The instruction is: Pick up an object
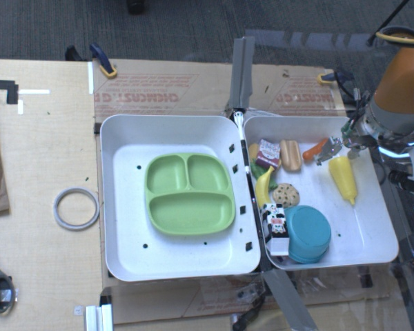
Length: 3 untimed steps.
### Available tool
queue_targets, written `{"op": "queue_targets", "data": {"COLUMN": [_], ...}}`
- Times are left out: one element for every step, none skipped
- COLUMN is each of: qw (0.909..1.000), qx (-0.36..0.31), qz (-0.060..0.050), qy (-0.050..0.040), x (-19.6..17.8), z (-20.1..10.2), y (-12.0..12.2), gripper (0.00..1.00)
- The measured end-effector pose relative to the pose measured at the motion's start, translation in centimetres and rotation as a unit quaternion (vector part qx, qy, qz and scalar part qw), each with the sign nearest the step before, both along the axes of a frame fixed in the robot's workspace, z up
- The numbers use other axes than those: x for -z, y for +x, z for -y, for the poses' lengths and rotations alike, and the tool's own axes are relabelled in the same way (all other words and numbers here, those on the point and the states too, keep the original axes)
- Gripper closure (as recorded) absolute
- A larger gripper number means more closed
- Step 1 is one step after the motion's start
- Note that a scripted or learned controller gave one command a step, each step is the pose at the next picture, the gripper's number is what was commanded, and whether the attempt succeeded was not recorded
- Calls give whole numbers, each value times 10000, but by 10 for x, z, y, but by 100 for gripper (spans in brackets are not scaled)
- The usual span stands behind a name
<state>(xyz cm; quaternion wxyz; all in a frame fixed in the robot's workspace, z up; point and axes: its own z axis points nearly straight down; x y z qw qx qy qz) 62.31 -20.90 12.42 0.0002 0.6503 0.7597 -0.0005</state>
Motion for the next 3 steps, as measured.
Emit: {"op": "queue_targets", "data": {"qw": [9999,9999,9997], "qx": [-136,-111,-255], "qz": [0,7,-4], "qy": [48,13,2], "x": [33,24,-112], "z": [6,11,-43], "y": [-18,-19,-39], "gripper": [0,100,100]}}
